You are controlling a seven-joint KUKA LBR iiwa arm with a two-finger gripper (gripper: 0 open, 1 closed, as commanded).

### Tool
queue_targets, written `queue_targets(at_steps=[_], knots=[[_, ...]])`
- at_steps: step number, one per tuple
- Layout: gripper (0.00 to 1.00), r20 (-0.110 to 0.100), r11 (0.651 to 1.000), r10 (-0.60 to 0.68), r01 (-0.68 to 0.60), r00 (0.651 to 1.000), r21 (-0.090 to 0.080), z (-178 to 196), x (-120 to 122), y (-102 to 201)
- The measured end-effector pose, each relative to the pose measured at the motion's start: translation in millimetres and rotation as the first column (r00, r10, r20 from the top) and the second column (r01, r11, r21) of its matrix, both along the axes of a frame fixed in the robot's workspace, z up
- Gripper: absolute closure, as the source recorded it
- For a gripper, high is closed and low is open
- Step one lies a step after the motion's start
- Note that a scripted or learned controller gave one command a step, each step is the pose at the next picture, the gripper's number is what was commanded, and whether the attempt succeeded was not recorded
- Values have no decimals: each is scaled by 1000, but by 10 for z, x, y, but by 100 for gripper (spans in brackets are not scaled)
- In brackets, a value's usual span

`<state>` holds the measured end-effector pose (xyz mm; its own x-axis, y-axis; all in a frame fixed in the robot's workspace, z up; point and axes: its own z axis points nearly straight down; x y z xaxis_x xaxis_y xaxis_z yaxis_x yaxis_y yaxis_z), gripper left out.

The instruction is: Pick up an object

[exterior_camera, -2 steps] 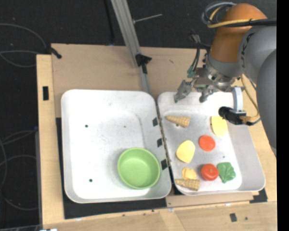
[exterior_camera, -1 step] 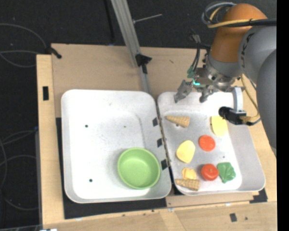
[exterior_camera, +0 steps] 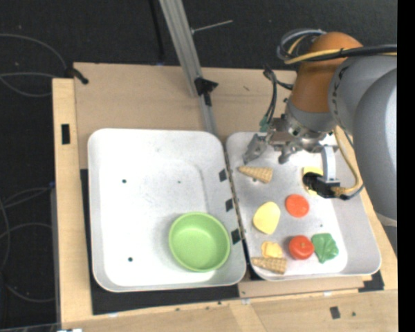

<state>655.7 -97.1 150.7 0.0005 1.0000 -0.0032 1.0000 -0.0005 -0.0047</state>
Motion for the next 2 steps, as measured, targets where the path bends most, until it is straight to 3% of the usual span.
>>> queue_targets(at_steps=[1, 2], knots=[[0, 0, 1000, -3, 3, 1000, 0, -527, -10, -20], [100, 9, 1000, -5, 5, 1000, 1, -379, 12, -23]])
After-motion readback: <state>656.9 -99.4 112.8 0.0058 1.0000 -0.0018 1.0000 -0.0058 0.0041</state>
